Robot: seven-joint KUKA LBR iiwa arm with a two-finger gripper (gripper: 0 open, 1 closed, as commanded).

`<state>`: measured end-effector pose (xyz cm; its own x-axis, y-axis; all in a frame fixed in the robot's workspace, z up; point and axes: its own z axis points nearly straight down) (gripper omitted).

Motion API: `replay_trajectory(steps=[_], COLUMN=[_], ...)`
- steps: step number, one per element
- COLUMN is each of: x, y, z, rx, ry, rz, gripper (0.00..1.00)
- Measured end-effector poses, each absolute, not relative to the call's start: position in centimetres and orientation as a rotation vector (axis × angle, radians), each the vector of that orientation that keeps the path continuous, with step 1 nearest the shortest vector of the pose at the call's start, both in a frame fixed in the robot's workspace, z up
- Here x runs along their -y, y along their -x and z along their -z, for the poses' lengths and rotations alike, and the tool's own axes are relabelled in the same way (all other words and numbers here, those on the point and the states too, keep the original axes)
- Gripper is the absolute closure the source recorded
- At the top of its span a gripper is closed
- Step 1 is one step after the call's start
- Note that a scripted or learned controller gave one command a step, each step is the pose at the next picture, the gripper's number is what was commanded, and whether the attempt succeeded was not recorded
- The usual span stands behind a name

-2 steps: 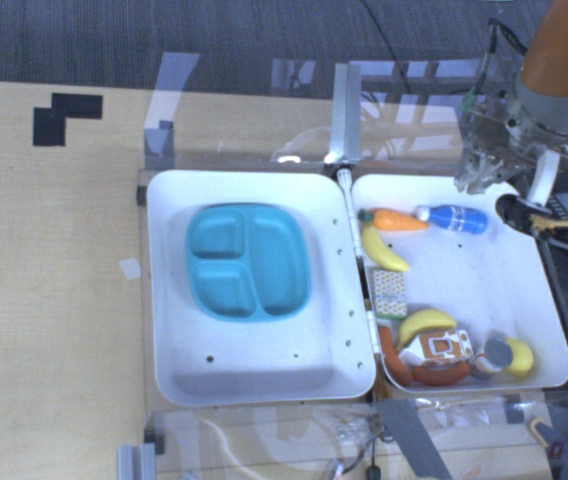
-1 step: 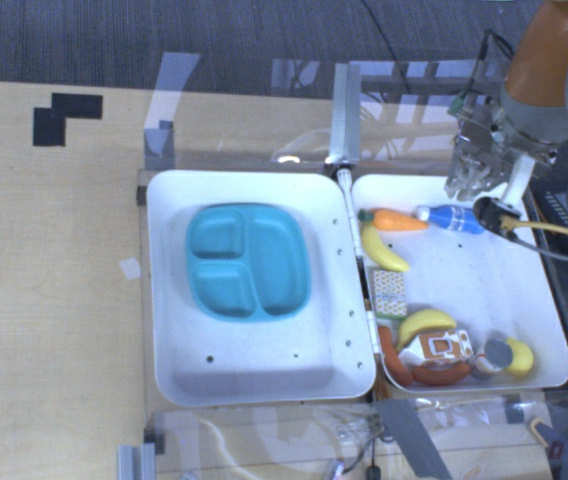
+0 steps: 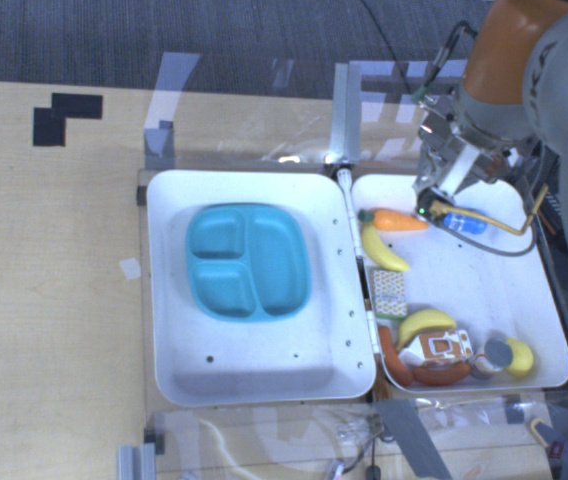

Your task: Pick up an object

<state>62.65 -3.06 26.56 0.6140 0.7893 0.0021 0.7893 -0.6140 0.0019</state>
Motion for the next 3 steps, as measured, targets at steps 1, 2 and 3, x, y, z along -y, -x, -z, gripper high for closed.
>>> replay_trajectory(steps=[1, 2, 3], x=[1.6, 7.1, 7.3], y=[-61.6, -61.3, -64.1], z=[-26.1, -27.2, -25.6], rx=[-1.342, -1.409, -1.282], ry=[-2.841, -2.805, -2.867], rz=[-0.001, -0.003, -0.003], gripper=[1.0, 1.0, 1.0])
